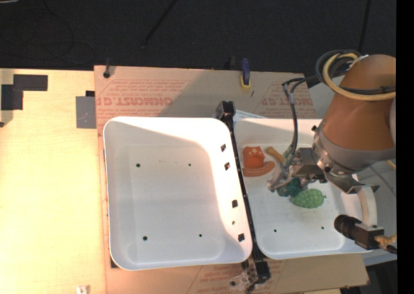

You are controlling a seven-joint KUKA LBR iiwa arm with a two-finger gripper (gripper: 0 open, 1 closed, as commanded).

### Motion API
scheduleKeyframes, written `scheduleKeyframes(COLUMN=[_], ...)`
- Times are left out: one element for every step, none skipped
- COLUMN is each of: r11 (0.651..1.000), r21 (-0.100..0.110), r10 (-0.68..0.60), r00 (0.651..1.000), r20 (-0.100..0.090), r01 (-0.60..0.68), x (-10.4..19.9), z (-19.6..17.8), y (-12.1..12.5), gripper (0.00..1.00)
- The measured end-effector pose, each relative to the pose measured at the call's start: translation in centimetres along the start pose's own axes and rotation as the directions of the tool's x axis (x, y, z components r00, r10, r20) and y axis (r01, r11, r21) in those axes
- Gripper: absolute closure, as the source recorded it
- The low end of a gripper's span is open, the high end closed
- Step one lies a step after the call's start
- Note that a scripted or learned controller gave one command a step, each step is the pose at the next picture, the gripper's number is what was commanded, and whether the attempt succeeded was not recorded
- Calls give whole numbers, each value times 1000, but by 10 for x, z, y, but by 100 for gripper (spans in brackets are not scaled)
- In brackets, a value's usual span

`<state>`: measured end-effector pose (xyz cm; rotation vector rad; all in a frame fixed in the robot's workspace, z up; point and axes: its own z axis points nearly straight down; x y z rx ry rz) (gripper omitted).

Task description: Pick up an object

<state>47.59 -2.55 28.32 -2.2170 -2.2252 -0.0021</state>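
My gripper (pixel 283 182) hangs low over the middle of the right bin (pixel 284 247), under the arm's orange band. A small teal object (pixel 295 188) lies right against its tip; I cannot see whether it sits between the fingers. A knobbly green bunch (pixel 308 199) rests just to the right of the teal piece. To the gripper's left lie a red tomato-like object (pixel 253 155), an orange-brown crescent (pixel 259 169) below it, and a short orange stick (pixel 275 155) beside it.
The left bin (pixel 129 247) stands next to the right one, with black clips along the shared rim (pixel 234 176). Brown cardboard (pixel 168 92) lies under both bins. A blue clamp (pixel 245 72) sits at the back edge.
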Motion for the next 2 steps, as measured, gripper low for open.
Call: scheduleKeyframes(r11=[1000, 1000], r21=[4, 5], r10=[4, 5], r00=[1000, 1000], r20=[1, 1], r01=[-4, -5], x=[-5, -4], z=[2, 7], y=[0, 0], gripper=[100, 100])
